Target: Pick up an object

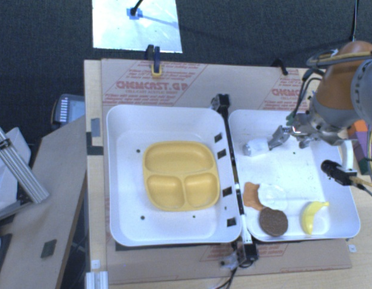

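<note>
My gripper [291, 141] hangs over the back of the right bin [348, 221], its two fingers spread apart with nothing between them. Just left of it, a small white cylinder [256, 146] lies on the bin floor, apart from the fingers. Toward the front of this bin lie an orange flat piece [251, 194], a clear round piece [273, 194], a brown round cookie [273, 221] and a yellow banana [313, 215]. A yellow divided plate [179, 174] sits in the middle of the left bin [123, 161].
A black divider with clips [228, 161] runs between the two bins. A black part on a cable [335, 172] hangs over the right bin's right side. Cardboard [192, 83] lies under the bins.
</note>
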Available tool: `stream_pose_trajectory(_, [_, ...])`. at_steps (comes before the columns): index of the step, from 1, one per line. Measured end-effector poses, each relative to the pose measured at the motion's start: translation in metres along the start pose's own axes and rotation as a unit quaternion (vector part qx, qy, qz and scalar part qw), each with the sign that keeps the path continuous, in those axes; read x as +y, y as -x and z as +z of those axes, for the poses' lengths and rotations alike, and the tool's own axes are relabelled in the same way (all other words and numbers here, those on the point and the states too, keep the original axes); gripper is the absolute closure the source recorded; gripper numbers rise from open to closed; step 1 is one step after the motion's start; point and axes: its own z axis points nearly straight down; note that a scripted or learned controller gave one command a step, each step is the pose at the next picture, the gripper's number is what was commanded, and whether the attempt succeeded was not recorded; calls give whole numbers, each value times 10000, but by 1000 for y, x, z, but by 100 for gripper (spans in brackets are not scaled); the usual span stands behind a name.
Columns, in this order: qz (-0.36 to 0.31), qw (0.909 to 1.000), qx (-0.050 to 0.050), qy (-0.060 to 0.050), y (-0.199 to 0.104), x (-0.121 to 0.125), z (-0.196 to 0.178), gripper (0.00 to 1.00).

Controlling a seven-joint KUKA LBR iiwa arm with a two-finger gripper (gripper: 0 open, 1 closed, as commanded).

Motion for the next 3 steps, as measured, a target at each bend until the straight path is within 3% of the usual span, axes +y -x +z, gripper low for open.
stream_pose_trajectory(1, [16, 10000, -2, -4, 0, 0, 52, 0])
stream_pose_trajectory(2, [13, 10000, -10, 25, 0, 1, 38, 100])
stream_pose_trajectory(3, [28, 10000, -9, 33, 5, 0, -7, 100])
